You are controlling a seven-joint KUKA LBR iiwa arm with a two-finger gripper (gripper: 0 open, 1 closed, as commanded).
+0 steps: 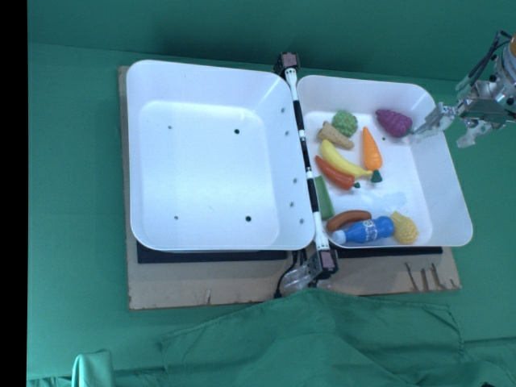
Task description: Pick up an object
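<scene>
Green cloth (pixel 242 14) covers my bench, with a loose fold of it bunched along the near edge. On it lies a brown cardboard sheet (pixel 201 293) bearing two white bins side by side.

Near to far in the right bin (pixel 451 208):
- A blue bottle (pixel 367 231) lies on its side at the near wall, touching a yellow corn cob (pixel 405 228) on its right.
- A brown sausage (pixel 348 218) lies just behind the bottle.
- A green cucumber (pixel 323 198) lies along the left wall.
- A red chili (pixel 334 173), a yellow banana (pixel 344 160) and an orange carrot (pixel 371 149) lie close together mid-bin.
- A tan piece (pixel 335 136) and a green broccoli head (pixel 345 122) lie further back.
- A purple bunch of grapes (pixel 393 122) lies near the far right corner.

I see the gripper (pixel 442 123) at the bin's right rim, just beside the grapes and to their right. Its two fingers stand apart, with nothing between them. One fingertip (pixel 423 128) points left toward the grapes, close to them; I cannot tell whether it touches. The arm (pixel 496 87) enters from the upper right, wrist tilted down and leftward.

The left bin (pixel 161 87) sits well apart from the gripper.
</scene>
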